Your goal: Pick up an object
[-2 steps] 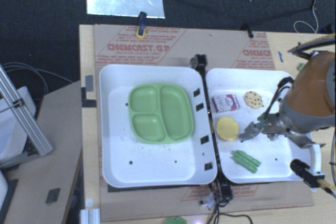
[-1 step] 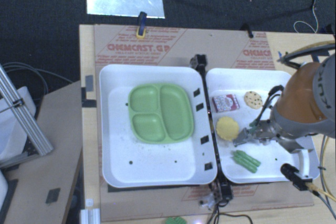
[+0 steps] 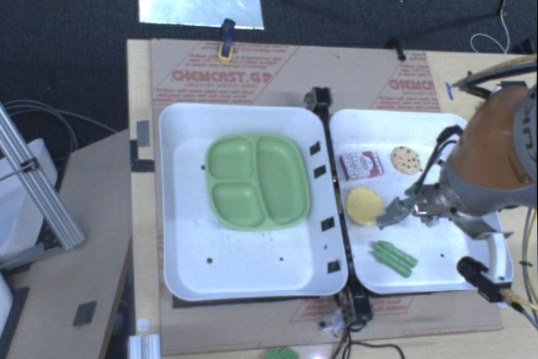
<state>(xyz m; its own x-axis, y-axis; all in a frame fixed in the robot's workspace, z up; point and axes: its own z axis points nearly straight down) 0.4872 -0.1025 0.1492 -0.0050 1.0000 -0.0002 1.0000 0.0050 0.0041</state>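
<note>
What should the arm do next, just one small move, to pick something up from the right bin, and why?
Probably a short move toward the yellow round piece and down onto it. The gripper sits just beside it in the right bin, with nothing visibly held. The green beans, cookie and red-and-white packet lie farther off.

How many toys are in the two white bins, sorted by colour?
Green: 2, the divided plate in the left bin and the bean pods in the right bin
Yellow: 1, the round yellow piece
Red and white: 1, the small packet
Tan: 1, the cookie
Total: 5
</note>
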